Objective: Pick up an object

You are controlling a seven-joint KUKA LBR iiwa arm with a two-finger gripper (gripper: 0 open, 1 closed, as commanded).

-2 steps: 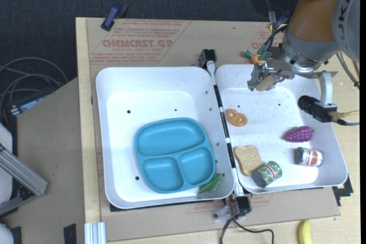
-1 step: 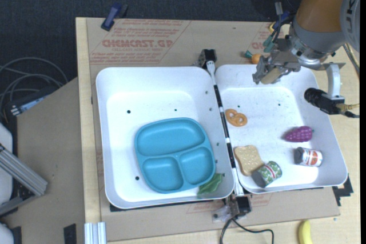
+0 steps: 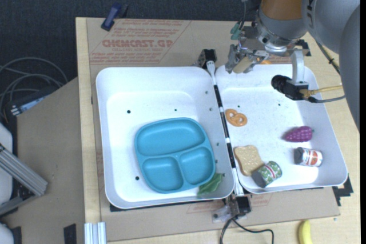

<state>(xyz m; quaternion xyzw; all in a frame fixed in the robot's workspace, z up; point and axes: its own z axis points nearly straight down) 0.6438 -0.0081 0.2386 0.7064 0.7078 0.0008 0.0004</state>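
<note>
Over the right bin's [image 3: 326, 123] far-left corner hangs the pincer [image 3: 241, 63]; its grip cannot be told.
Pretzel [image 3: 235, 118] lies near the divider, open floor around; toast [image 3: 247, 158] and can [image 3: 267, 173] crowd the near rim.

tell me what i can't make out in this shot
Camera view:
- gripper: fingers small and blurred, open or shut unclear
- green thing: partly under the tray, identity unclear
- can label: too small to read
- yellow thing: cut off by bottom edge
</note>
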